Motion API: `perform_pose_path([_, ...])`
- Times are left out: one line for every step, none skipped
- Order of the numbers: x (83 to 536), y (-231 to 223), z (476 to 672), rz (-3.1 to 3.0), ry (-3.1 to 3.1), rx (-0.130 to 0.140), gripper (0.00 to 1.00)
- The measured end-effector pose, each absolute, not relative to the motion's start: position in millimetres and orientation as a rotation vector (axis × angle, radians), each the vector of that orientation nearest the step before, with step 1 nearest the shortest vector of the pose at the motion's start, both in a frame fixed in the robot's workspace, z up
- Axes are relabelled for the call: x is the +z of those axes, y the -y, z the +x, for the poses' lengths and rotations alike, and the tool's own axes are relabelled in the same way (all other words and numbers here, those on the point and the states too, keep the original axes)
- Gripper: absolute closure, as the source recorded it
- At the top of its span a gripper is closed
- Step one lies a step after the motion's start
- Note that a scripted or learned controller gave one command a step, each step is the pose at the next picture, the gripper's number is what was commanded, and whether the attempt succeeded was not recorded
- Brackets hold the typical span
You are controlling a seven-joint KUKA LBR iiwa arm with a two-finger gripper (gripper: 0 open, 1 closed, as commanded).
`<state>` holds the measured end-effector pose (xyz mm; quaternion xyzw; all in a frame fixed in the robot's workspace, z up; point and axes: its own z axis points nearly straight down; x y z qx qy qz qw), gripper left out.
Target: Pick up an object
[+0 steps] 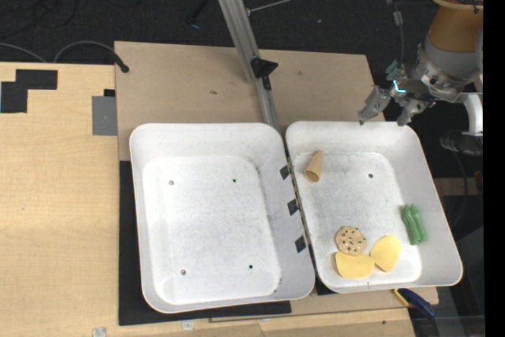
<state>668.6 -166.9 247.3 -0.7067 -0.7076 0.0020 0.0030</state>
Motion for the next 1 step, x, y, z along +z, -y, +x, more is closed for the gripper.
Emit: perform_pose_path([250.4,166.5,669.5,-2.215,2.225,0.003,0.00])
